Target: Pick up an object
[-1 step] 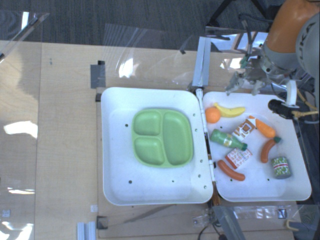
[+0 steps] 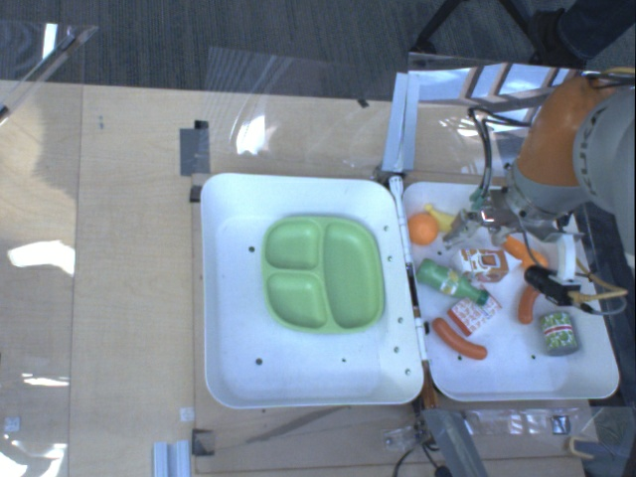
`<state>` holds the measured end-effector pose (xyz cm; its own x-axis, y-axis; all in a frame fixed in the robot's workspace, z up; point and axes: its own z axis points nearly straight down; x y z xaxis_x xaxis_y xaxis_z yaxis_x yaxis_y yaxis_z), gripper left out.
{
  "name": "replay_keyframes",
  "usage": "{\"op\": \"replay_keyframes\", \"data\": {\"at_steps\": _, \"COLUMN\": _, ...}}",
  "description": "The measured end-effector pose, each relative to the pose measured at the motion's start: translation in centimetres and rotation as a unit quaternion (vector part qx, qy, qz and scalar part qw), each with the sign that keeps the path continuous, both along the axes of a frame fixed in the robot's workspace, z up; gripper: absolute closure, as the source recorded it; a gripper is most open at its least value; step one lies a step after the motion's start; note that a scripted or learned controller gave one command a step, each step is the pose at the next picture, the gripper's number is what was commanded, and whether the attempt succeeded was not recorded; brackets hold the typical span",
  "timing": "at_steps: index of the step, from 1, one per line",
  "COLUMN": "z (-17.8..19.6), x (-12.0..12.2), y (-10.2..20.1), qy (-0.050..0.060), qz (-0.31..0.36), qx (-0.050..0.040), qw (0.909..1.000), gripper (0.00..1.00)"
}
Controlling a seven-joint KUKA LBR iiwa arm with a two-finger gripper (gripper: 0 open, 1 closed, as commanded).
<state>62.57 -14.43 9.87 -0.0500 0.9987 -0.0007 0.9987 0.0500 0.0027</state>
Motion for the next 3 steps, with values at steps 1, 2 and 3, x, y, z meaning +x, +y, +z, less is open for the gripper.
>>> {"op": "replay_keyframes", "data": {"at_steps": 1, "z": -1.0, "x": -4.2, "y": 2.5, "qy": -0.004, "qz": 0.028, "qx": -0.0008, "qw": 0.9996, "gripper": 0.00}}
{"op": "replay_keyframes", "data": {"at_steps": 2, "z": -1.0, "x": -5.4, "y": 4.5, "qy": -0.005, "qz": 0.024, "qx": -0.0008, "qw": 0.9997, "gripper": 0.00}}
{"op": "replay_keyframes", "data": {"at_steps": 3, "z": -1.2, "x": 0.6, "y": 5.2, "qy": -0.002, "qz": 0.030, "qx": -0.0005, "qw": 0.9996, "gripper": 0.00}}
